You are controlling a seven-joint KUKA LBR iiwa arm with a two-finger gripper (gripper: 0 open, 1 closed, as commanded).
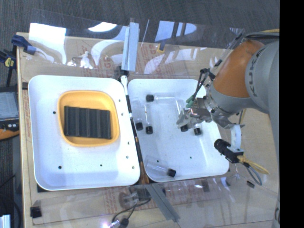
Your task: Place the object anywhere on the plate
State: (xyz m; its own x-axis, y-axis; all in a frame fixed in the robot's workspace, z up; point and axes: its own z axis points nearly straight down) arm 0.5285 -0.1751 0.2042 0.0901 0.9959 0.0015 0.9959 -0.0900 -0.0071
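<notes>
A: Where the arm point(247, 75) reaches in from the right, what sits under it?

B: The gripper point(186, 121) hangs low over the right bin point(161, 165), in its right half, and its metal fingers point left and down toward the bin floor.

A: Are the fingers open or closed?

B: That cannot be told; they blur into a grey cluster, and nothing clearly shows between them.

A: And the object?

B: Several clear vials with black caps lie loose in the right bin. One vial point(159, 98) lies near the top edge, cap to the left. Two caps point(144, 127) sit close to the left wall. Another vial point(161, 169) lies along the bottom edge, cap to the right. One more cap point(197, 131) rests just beside the gripper, below and right of the fingers.

A: Where is the plate?

B: The plate point(88, 101) is yellow and sits in the left bin point(80, 172), toward its upper middle, with a dark ribbed slab point(88, 123) lying flat on it. No vial touches it; all are in the other bin, well apart from the plate.

A: Anything else around?

B: The bins sit side by side on the bench point(256, 203).
</notes>
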